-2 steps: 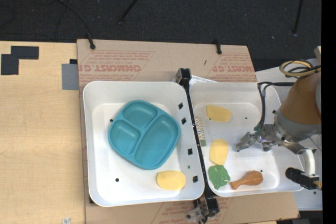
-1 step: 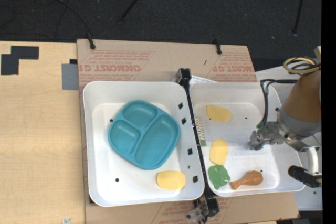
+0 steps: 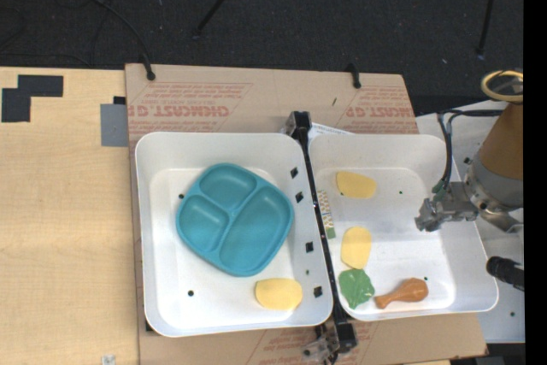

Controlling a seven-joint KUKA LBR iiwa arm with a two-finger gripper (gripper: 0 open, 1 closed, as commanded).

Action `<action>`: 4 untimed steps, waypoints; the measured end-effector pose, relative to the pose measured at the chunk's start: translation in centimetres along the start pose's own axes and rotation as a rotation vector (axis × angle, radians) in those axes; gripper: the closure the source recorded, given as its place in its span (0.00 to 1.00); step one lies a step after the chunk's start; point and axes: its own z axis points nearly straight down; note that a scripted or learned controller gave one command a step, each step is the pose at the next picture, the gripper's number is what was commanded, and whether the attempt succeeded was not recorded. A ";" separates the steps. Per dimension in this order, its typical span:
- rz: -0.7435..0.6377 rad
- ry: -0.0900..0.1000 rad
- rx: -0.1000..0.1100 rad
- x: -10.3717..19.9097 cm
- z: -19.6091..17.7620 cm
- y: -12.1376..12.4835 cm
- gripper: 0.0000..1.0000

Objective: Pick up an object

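The gripper [image 3: 430,216] hung over the right bin [image 3: 402,151]; couldn't tell its claw's state, too blurry. Best dropped straight onto the chicken leg [image 3: 402,293] nearby, w/ claw centred.

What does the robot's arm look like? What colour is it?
The arm comes in from the right. Its upper part looks brownish orange, with a grey ring beneath it. At its end sits a small grey metal gripper. A dark cable curves down beside the arm toward the gripper.

The grey arm [image 3: 500,175] reaches in from the right, its gripper [image 3: 430,214] held low.
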 end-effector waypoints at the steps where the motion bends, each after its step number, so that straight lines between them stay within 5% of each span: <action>1: -0.001 0.000 -0.001 1.0 -5.5 0.3 1.00; 2: 0.000 -0.002 -0.001 0.3 -11.7 0.2 1.00; 3: -0.001 0.000 0.003 0.2 -12.7 0.3 1.00; 4: -0.003 0.003 0.006 5.0 -10.6 1.2 1.00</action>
